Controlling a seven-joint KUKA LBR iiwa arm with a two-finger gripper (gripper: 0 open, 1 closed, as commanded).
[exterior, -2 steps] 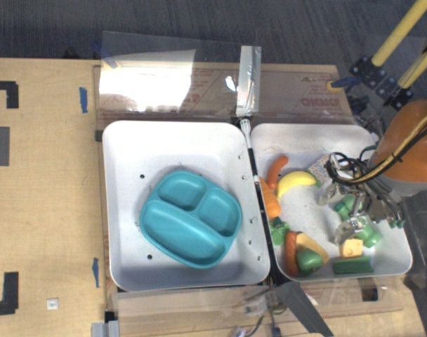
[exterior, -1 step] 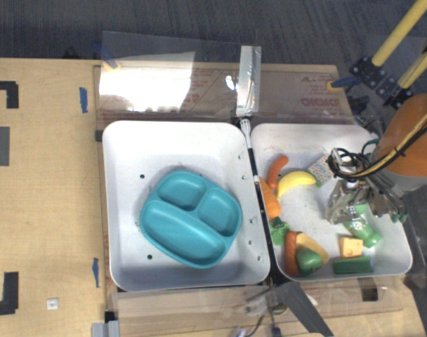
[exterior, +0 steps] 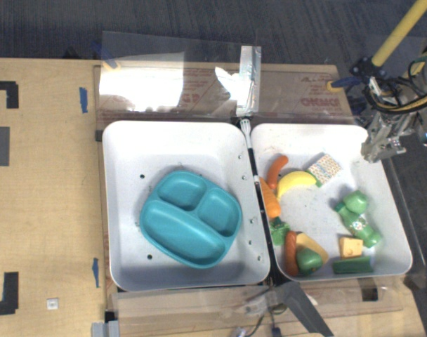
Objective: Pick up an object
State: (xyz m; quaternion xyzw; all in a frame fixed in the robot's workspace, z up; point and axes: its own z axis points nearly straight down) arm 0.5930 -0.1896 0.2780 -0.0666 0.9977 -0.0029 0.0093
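Observation:
The right bin (exterior: 389,188) holds several toy foods. An orange carrot (exterior: 277,168) and a second one (exterior: 270,202) lie along its left wall, beside a yellow lemon (exterior: 296,182). A small patterned packet (exterior: 324,168) rests near the lemon. Green pieces (exterior: 355,204) sit at the right, above an orange cheese wedge (exterior: 351,246) and a dark green pod (exterior: 352,265). A green pepper (exterior: 309,260) and a reddish carrot (exterior: 291,253) lie at the front left corner.
The left bin (exterior: 122,153) carries a teal divided plate (exterior: 191,218). A clear plastic sheet (exterior: 171,83) lies behind the bins. Cables and a metal fixture (exterior: 382,135) crowd the right bin's far right corner, under a yellow rod (exterior: 403,23).

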